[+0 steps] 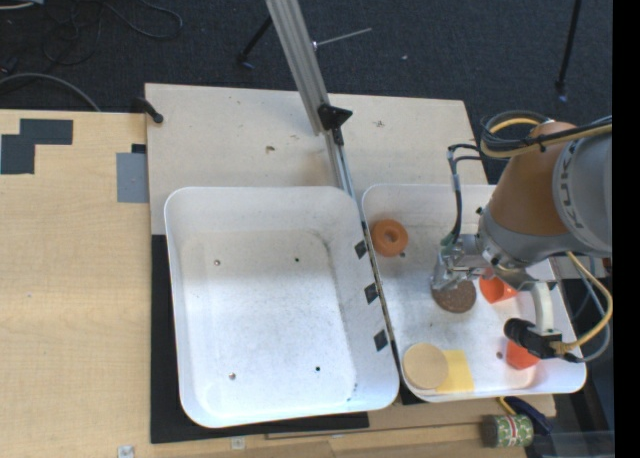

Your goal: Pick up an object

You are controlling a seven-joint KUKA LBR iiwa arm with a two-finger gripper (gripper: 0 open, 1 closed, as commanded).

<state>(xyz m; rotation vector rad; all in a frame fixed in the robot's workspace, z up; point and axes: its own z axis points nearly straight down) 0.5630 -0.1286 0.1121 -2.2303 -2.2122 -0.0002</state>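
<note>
My gripper (pixel 453 272) hangs low in the right bin (pixel 420 201), at the end of the grey arm that comes in from the right. Right below its tip lies a brown round object (pixel 456 297); I cannot tell whether the two touch. An orange ring (pixel 389 236) rests to the upper left of the gripper, near the bin's left wall. Just right of the gripper sits an orange-red piece (pixel 495 290), partly hidden by the arm. Another orange-red piece (pixel 520 354) lies at the bin's front right. A tan disc (pixel 426 365) and a yellow block (pixel 459 373) sit at the front edge.
The left bin (pixel 185 246) stands beside the right one, with black clips (pixel 369 292) along the shared wall. A slanted metal rail (pixel 298 51) runs from the back down to the bins' junction. A green can (pixel 511 431) lies on the bench in front of the right bin.
</note>
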